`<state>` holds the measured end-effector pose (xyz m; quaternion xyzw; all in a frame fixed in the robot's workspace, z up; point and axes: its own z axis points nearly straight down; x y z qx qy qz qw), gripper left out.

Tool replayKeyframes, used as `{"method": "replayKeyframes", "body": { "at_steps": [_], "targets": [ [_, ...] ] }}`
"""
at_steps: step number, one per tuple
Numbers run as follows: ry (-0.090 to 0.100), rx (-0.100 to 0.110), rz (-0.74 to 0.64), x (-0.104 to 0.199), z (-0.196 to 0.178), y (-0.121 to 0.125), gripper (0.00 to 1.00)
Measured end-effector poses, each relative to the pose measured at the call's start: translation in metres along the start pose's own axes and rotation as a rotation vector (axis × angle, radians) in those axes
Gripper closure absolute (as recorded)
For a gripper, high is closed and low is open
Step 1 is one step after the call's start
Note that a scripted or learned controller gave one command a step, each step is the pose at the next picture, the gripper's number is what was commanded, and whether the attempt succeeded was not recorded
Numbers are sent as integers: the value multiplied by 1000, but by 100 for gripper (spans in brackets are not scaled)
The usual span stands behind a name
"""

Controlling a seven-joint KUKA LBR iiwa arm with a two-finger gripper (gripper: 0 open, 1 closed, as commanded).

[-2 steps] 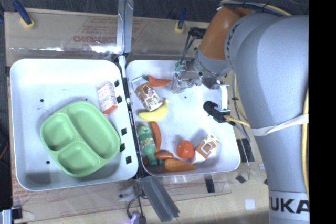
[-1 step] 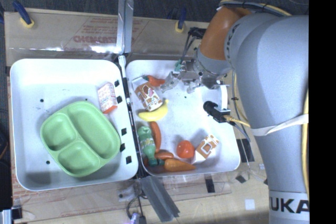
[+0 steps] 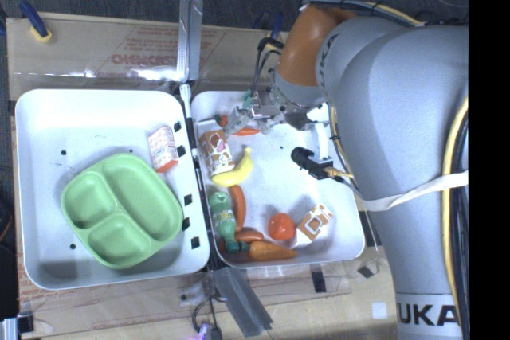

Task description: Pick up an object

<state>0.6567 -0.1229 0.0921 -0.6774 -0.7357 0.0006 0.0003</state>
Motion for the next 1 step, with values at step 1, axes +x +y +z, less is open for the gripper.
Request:
{"method": "replayKeyframes", "body": {
  "at_steps": [1],
  "targets": [
    [-2,0,-7,1,-11,1,100]
  ]
}}
